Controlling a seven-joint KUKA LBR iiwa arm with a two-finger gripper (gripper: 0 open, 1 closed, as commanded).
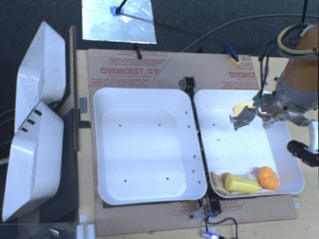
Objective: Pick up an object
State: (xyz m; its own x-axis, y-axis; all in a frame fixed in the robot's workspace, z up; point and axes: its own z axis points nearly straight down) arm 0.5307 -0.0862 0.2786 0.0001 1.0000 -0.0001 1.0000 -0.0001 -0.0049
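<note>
Two shallow white bins sit side by side on a cardboard-covered bench. The left bin (144,143) is the bigger in view; the right bin (279,148) holds all the loose objects. The grey and orange arm (298,78) reaches in over the right bin's far right corner. Its gripper (242,119) hangs above the bin's far half, and whether it is spread or closed cannot be told from here. Just behind the gripper lies a pale yellow object (242,107), partly hidden. Along the near wall, a yellow banana-like piece (241,184) lies with its long axis running left to right, parallel to that wall. An orange fruit (268,177) touches its right end.
</note>
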